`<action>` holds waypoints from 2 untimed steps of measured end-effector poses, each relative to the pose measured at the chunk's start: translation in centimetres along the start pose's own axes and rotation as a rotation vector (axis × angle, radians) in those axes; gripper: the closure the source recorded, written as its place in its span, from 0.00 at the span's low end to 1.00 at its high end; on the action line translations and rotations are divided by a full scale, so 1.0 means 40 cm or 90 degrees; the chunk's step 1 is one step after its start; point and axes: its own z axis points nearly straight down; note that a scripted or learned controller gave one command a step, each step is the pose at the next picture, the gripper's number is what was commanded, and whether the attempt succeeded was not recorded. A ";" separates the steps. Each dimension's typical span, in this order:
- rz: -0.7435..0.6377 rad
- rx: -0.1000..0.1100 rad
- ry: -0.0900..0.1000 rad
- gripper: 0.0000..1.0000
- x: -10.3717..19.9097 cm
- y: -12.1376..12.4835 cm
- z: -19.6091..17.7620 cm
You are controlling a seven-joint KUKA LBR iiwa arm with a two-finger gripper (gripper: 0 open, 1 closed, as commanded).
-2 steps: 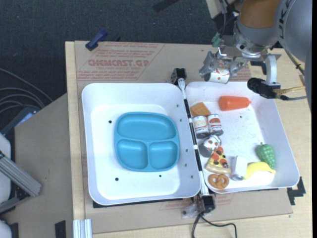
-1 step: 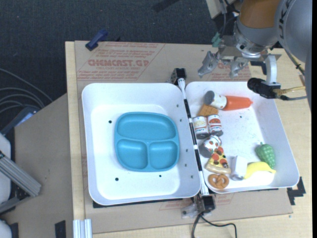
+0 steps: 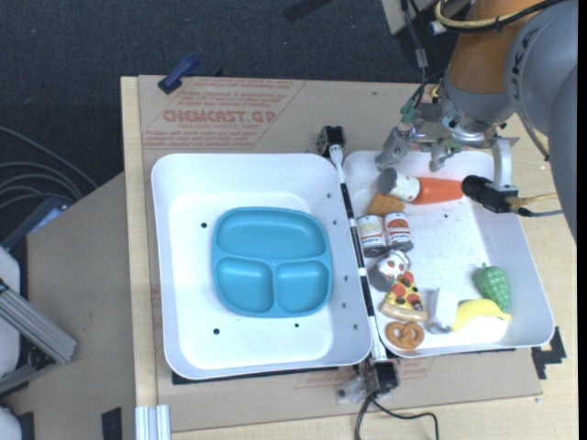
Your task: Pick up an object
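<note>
The right bin [image 3: 514, 246] holds several toy foods. An orange carrot with a grey-white end [image 3: 424, 189] lies near its far edge, with a tan piece [image 3: 385, 204] beside it. Two small cans [image 3: 371, 234] [image 3: 399, 231] stand by the left wall. Nearer the front lie a pizza slice [image 3: 404, 297], a pretzel [image 3: 404, 335], a yellow banana [image 3: 479, 313] and a green fruit [image 3: 493, 287]. My gripper [image 3: 417, 152] hangs over the bin's far edge, just above the carrot, open, with nothing between its fingers.
The left bin [image 3: 183, 191] carries a blue divided plate [image 3: 272, 261]. A black-and-white clamp [image 3: 331, 139] sits at the far end of the wall between the bins. The arm's grey body [image 3: 541, 53] looms over the right bin's far right corner.
</note>
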 end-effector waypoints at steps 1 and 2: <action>-0.001 -0.003 0.000 0.00 -0.053 0.003 0.209; -0.001 0.000 0.001 0.00 -0.035 0.001 0.249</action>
